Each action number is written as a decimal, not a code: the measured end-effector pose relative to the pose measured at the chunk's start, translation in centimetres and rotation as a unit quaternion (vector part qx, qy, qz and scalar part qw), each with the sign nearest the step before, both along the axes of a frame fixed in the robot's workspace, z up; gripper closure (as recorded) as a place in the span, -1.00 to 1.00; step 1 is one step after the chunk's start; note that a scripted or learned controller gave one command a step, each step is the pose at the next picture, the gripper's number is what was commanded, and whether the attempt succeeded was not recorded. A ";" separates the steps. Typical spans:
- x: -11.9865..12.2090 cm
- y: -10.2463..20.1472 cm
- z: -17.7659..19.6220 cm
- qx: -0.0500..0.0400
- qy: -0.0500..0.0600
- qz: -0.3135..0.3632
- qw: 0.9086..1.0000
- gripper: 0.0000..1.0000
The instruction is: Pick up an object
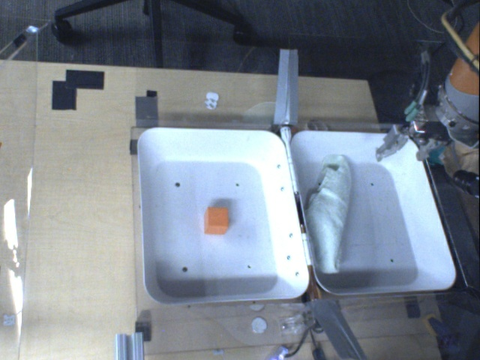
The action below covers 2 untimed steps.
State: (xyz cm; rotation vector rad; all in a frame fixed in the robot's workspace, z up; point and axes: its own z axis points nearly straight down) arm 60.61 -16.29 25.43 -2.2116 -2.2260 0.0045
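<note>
While cloth (330,210) fills right bin (427,276), cube (217,220) apart

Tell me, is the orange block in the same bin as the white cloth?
No, the orange block lies in the left bin, and the white cloth is in the right bin.

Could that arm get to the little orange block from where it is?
Probably yes. The orange block lies alone in the left bin, nothing covering it, though the gripper must cross the right bin.
</note>
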 end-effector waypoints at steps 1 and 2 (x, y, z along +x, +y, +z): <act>2.7 -0.8 -15.7 0.000 -0.003 0.022 1.000 -1.00; 2.7 -0.7 -15.0 0.000 -0.002 0.023 1.000 1.00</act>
